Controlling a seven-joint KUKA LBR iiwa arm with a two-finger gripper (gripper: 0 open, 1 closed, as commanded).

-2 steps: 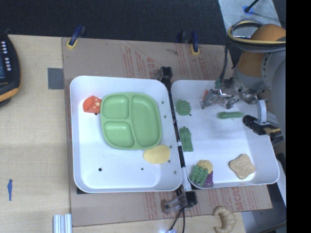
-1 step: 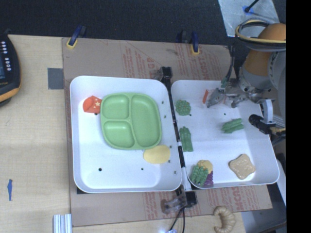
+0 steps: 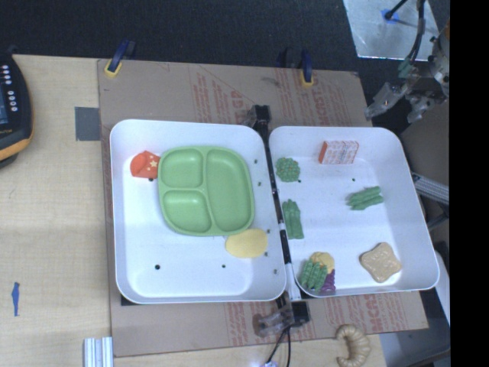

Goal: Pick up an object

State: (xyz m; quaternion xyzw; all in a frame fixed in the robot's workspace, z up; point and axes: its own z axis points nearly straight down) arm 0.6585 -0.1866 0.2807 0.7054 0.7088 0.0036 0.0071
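Camera view is showing a task that appears not yet begun: every object is lying loose in the bins, and nothing is sitting in the claw (image 3: pixel 405 98), which is hovering at the upper right of the frame, outside the right bin's (image 3: pixel 397 212) far corner. Whether it is open or closed, I cannot tell; it is too small and blurred.

The desk (image 3: pixel 53 220) is carrying both bins. In the left bin (image 3: pixel 191 277), a green plate (image 3: pixel 206 189) is taking up the middle, with a yellow piece (image 3: pixel 246 244) touching its lower right edge and a red piece (image 3: pixel 144 164) at its upper left.

In the right bin, candidates are lying well apart: a red-and-white box (image 3: pixel 338 152) at the top, a green sprig (image 3: pixel 365 198) mid-right, a tan biscuit (image 3: pixel 380 261) lower right, a cluster (image 3: pixel 317 273) lower left, a green stalk (image 3: pixel 293 219) and a broccoli (image 3: pixel 287 169) along the left wall.

Left to do, by my judgement: reaching over a bin, descending, closing on one object and lifting.
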